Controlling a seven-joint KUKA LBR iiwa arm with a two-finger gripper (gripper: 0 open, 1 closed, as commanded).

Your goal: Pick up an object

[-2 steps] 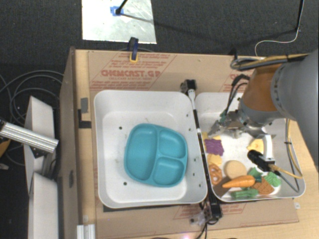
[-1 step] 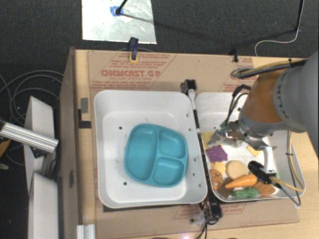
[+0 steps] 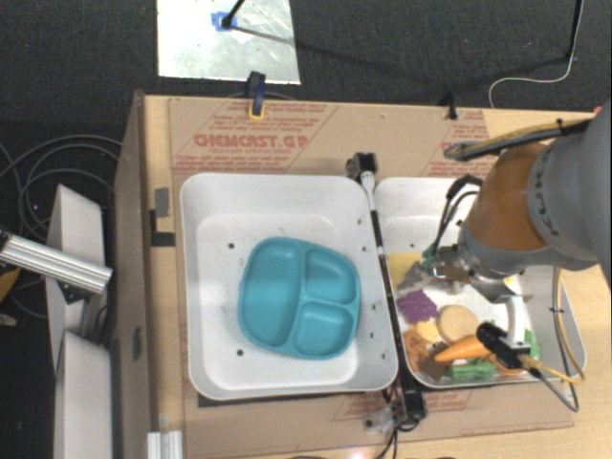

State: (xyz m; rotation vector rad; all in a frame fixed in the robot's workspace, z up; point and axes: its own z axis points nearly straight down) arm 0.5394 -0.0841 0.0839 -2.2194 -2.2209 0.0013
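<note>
The right white bin [image 3: 421, 204] holds a small pile of toy foods. A purple piece [image 3: 417, 305] lies near the bin's left wall, with a pale yellow piece [image 3: 405, 260] just behind it. A beige round piece [image 3: 456, 322], an orange carrot [image 3: 461, 350] and a green piece [image 3: 473, 372] lie toward the front. My gripper [image 3: 427, 270] hangs low over the yellow and purple pieces, at the end of the grey and orange arm [image 3: 535, 208]. No object shows between its fingers.
The left white bin [image 3: 215, 256] holds a teal divided plate [image 3: 298, 297]. A black divider [image 3: 375, 242] runs between the two bins. Cardboard [image 3: 287, 132] lies beneath and behind both bins.
</note>
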